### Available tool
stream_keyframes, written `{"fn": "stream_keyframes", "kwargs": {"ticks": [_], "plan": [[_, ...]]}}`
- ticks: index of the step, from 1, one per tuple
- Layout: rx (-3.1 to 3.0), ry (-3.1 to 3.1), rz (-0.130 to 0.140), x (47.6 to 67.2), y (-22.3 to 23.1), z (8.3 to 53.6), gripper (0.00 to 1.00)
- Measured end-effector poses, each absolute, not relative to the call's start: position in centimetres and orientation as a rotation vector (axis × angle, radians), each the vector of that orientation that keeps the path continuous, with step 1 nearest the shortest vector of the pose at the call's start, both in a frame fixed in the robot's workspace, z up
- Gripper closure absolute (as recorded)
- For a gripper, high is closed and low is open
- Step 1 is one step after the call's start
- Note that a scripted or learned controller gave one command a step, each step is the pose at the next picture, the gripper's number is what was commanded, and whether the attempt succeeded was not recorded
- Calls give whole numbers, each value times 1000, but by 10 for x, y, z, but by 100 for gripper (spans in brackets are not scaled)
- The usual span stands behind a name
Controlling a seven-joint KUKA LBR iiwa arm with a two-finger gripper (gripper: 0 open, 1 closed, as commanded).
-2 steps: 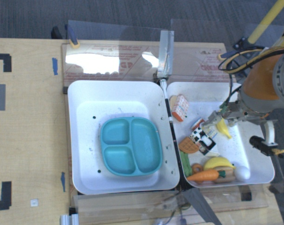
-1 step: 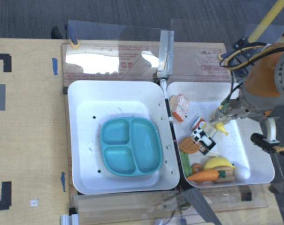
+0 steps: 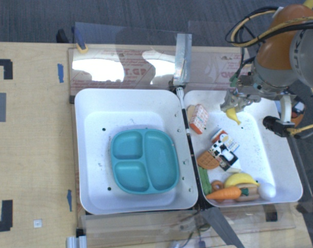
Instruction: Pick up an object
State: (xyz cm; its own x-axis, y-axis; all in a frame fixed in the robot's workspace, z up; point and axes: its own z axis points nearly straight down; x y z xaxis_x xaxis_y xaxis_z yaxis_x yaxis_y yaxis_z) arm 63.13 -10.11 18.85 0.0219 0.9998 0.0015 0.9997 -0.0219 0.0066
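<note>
Your arm has a small yellow object (image 3: 234,114) pinched at the tips of the gripper (image 3: 233,106), and it hangs over the upper middle of the right bin (image 3: 280,190), clear of the floor and of everything else; it looks like a little toy banana or pepper, though you cannot tell which at this size. Most of the piece dangles below the fingertips, so you should judge the hold to be shallow: a quick swing or a jolt at the wrist could let it slip out and drop back into the bin. Just to its left lies an orange-and-white carton (image 3: 198,118), near the divider (image 3: 186,119) between the bins, and a fall that way could knock it or leave the yellow piece wedged against the wall. Lower down you have a cow-patterned toy (image 3: 223,151) touching a round waffle-like cookie (image 3: 209,160), and along the bottom edge a toy banana (image 3: 241,179), a carrot (image 3: 223,193) and a white egg-like piece (image 3: 267,191) packed close together; a dropped object landing there would be hard to regrip cleanly. The left bin (image 3: 89,112) holds a teal divided plate (image 3: 144,160), well apart from the arm. Watch also the yellow cables (image 3: 254,18) looping beside the orange band (image 3: 285,40), which could snag on a wide move.
</note>
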Motion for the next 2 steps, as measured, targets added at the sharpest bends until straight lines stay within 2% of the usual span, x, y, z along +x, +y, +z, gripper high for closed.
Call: {"fn": "stream_keyframes", "kwargs": {"ticks": [1,2], "plan": [[2239,2214,-9,666,-111,172,100],[2232,2217,-10,667,-110,183,100]]}}
